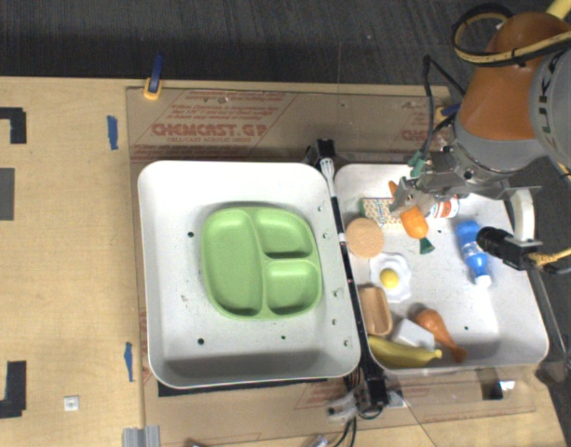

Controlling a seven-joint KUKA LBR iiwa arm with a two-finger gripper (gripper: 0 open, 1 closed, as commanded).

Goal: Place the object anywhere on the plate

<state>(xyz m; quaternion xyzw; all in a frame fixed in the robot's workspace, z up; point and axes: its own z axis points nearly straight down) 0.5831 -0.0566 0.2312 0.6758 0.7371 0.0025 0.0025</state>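
Note:
A green divided plate (pixel 257 261) lies in the middle of the left bin (pixel 164 250). My gripper (pixel 421 192) hangs over the upper middle of the right bin (pixel 518 333). An orange toy carrot (pixel 414 223) with a green tip sits directly below it, and its upper end meets the gripper's underside. From this angle I cannot see if the carrot is gripped or lying on the bin floor.
The right bin also holds a round tan cookie (pixel 364 237), a fried egg (pixel 392 276), a hot dog bun (pixel 375 309), a banana (pixel 402 352), a drumstick (pixel 435 327), a blue bottle (pixel 472 250) and a small printed packet (pixel 377 210). The bins' shared wall (pixel 342 250) separates carrot and plate.

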